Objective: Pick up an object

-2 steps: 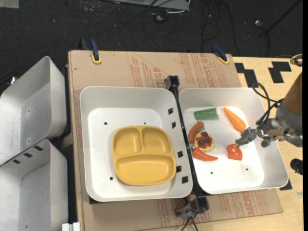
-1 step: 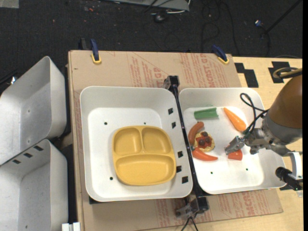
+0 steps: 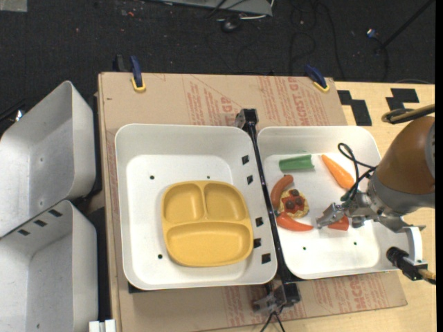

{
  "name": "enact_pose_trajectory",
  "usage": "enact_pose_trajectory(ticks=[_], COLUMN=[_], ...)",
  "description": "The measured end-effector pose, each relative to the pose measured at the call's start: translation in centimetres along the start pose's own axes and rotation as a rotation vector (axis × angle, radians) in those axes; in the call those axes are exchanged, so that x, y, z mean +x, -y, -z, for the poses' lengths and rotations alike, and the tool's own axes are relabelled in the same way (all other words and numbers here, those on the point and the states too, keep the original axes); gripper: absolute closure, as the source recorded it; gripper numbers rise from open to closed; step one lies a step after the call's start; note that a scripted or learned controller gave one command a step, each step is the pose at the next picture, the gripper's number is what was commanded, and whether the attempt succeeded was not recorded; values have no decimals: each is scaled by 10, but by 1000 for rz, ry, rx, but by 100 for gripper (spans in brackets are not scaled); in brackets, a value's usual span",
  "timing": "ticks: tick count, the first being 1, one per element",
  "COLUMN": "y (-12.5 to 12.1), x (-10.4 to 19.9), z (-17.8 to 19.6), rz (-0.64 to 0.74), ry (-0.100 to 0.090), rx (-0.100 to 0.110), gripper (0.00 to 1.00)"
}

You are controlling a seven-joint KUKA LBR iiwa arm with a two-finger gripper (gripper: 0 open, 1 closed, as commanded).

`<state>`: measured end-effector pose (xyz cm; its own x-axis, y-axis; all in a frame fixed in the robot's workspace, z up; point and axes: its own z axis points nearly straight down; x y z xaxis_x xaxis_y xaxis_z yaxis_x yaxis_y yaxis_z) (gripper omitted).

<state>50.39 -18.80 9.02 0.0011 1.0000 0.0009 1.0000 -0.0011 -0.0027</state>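
The arm's metal pincer (image 3: 335, 216) sits low in the right-hand shallow white bin (image 3: 360, 258), with its tips pointing left. Touching those tips, on their near side, is a small red wedge-shaped piece (image 3: 339, 224); it lies partly under the metal, and whether the pincer has closed on it, or how wide it is parted, cannot be told from this slanted view. Just to the left, a long curved red pepper-like piece (image 3: 295, 223) lies with its long axis running left to right, its right end close to the pincer. Further left and slightly farther away sit a round pizza-like toy with dark spots (image 3: 293, 200) and a reddish sausage-shaped piece (image 3: 280, 186). An orange carrot-shaped toy (image 3: 337, 171) and a green block (image 3: 296, 162) lie toward the far side, well apart from the tips. The red wedge looks the likeliest target, needing almost no sideways travel
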Motion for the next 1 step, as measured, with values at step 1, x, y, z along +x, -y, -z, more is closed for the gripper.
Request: enact_pose_trajectory(ticks=[1], y=[0], x=[0], z=[12], rz=[-1], ry=[1], rx=[-2], gripper=[100])
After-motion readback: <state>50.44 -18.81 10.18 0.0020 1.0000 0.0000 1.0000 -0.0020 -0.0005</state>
